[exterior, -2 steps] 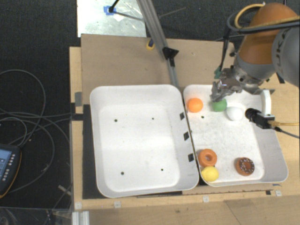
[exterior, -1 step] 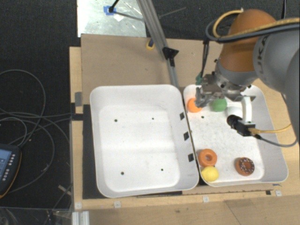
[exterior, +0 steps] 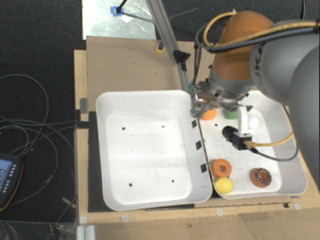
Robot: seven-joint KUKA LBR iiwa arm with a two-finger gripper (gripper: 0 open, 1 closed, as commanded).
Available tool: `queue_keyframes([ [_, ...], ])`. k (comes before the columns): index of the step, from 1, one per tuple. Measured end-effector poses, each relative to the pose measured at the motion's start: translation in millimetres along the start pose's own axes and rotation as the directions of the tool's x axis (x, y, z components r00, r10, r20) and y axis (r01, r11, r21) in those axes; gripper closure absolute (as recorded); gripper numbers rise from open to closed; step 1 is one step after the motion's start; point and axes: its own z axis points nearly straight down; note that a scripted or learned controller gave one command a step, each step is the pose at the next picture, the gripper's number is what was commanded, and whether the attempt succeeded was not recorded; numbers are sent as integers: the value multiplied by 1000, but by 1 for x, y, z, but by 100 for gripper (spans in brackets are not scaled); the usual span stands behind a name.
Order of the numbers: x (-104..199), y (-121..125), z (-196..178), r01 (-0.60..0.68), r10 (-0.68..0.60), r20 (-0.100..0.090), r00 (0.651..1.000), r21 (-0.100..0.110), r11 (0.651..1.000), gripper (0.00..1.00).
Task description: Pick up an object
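Grey KUKA arm with orange band (exterior: 240, 29) enters from the right and reaches down over the far end of the right shallow white bin (exterior: 295, 176), close to the divide between the two bins. Gripper (exterior: 212, 104) sits low at the bin's far-left corner; whether it is open or closed: cannot tell, the wrist body hides it.

Contents of right bin:
- small orange object (exterior: 208, 114), just below the gripper, partly hidden; contact cannot be judged.
- small green object (exterior: 231, 114), beside it under the wrist.
- round white object (exterior: 252, 121), near the far right.
- orange ring-shaped toy (exterior: 221, 167), near edge, by the divide.
- yellow ball (exterior: 224, 185), touching or just beside the orange ring.
- brown sprinkled doughnut toy (exterior: 261, 177), near edge, apart from the ring.

Left shallow white bin (exterior: 107, 149) lies alongside.
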Motion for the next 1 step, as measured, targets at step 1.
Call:
queue_keyframes([
  [1, 49, -21, -11, 0, 0, 0, 1000, 0, 1000, 100],
])
